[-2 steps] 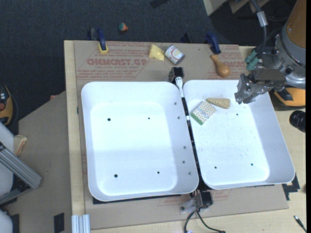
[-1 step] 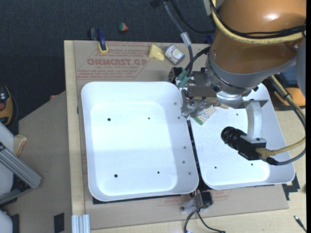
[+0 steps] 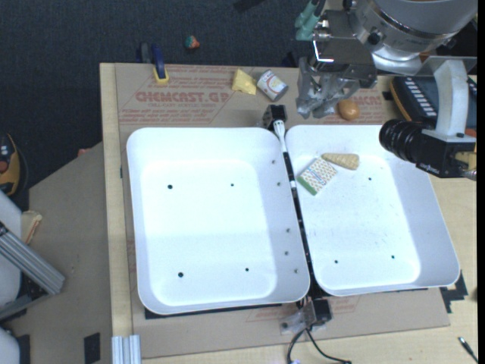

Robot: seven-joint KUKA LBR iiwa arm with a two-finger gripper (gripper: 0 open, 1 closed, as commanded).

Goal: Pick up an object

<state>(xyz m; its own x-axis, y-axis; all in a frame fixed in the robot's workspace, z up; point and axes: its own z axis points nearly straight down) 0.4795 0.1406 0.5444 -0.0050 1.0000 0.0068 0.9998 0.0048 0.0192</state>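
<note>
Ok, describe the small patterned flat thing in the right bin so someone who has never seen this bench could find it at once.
Start at the right bin, the one nearer the arm. Near its upper left corner, close to the seam with the left bin, lies a small patterned pad. It is rectangular, tilted, with a green edge and a dotted face, unlike the plain tan wedge just above and to its right.

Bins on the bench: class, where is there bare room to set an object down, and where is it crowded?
The left bin is bare throughout. The right bin is free toward its near edge. Its far-left corner is crowded: patterned packet, tan wedge, gripper above.
</note>
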